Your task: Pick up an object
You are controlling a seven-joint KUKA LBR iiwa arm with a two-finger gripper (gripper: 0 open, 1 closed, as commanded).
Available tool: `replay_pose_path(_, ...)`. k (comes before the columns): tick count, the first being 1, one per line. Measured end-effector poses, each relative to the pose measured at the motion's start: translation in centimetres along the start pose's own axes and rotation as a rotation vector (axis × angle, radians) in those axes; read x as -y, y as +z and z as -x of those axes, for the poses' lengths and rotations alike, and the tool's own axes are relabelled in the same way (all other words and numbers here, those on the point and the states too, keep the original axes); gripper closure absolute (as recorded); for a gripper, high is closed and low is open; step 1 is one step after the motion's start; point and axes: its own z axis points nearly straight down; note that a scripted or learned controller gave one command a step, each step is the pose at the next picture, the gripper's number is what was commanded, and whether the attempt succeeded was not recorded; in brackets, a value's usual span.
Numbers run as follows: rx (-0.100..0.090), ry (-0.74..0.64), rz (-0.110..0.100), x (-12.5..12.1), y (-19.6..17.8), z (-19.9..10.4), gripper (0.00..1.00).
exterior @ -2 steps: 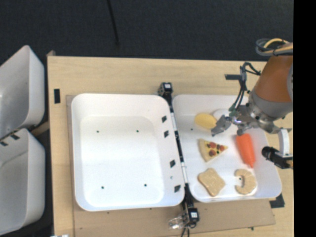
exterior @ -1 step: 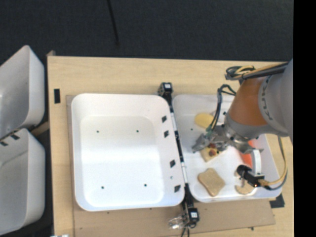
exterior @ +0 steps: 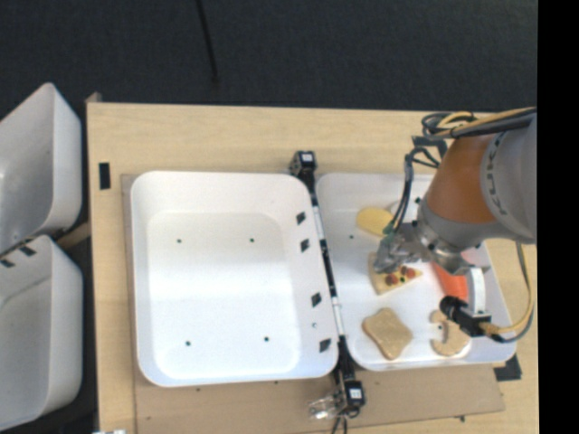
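The arm reaches in from the right over the right bin (exterior: 348,197). My gripper (exterior: 391,259) is low in that bin, right over a small pizza-slice toy (exterior: 396,280) with red dots. A yellow banana-like piece (exterior: 373,220) lies just behind the gripper. A tan bread slice (exterior: 388,332) rests near the bin's front. An orange piece (exterior: 455,285) shows under the wrist, and a tan pretzel-shaped piece (exterior: 450,339) sits at the front right. The arm's body hides the fingertips.
The left bin (exterior: 217,278) stands beside the right one, split from it by a ridge with black clips (exterior: 317,269). Cables (exterior: 425,147) loop off the arm over the back right of the bench. White shapes (exterior: 36,242) stand off the bench at left.
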Motion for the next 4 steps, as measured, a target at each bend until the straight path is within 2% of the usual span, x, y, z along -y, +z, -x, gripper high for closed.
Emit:
replay_pose_path(1, -0.008, -0.012, -0.001, -2.1, -9.1, -9.5, 1.00)
replay_pose_path(2, -0.006, -0.006, -0.009, -1.9, -11.4, -13.0, 1.00)
replay_pose_path(3, -0.007, -0.008, -0.009, 1.0, -16.0, -18.1, 1.00)
replay_pose_path(4, -0.007, -0.008, -0.008, 4.9, -22.3, -23.2, 1.00)
